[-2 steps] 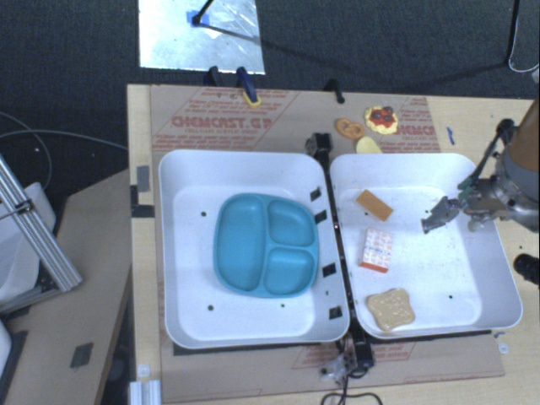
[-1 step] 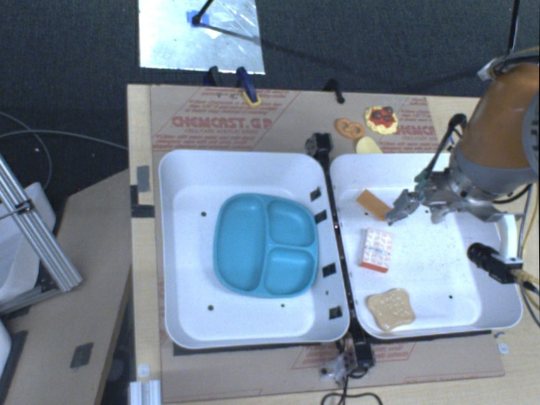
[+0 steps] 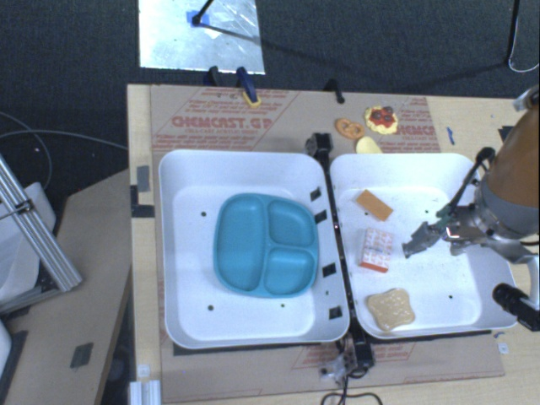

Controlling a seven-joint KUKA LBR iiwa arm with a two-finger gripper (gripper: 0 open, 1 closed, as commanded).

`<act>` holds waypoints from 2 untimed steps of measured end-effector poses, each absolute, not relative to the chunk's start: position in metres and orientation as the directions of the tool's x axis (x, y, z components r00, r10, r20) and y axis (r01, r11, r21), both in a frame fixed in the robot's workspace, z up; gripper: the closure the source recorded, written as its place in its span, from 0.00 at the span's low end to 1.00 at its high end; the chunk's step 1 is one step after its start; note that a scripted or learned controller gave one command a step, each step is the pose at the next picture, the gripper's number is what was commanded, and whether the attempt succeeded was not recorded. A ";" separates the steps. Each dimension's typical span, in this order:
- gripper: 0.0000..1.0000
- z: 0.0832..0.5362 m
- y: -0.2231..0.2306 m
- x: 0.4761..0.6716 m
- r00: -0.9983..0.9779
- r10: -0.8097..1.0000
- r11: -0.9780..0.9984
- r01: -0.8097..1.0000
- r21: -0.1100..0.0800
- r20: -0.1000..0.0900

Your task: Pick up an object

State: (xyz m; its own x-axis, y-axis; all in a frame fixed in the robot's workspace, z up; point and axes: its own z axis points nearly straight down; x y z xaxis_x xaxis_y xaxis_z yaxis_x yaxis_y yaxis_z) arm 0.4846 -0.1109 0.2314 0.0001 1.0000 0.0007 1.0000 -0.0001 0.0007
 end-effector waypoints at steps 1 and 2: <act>1.00 0.240 -0.111 0.488 -0.004 1.000 0.004 1.000 0.005 0.000; 1.00 0.285 -0.031 0.488 -0.013 1.000 0.013 1.000 0.008 0.002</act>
State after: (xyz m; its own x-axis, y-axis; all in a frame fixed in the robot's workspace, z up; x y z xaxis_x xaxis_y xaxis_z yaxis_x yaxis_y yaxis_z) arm 0.4884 -0.0308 0.2847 -0.0126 0.9999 0.0020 0.9999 0.0126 0.0076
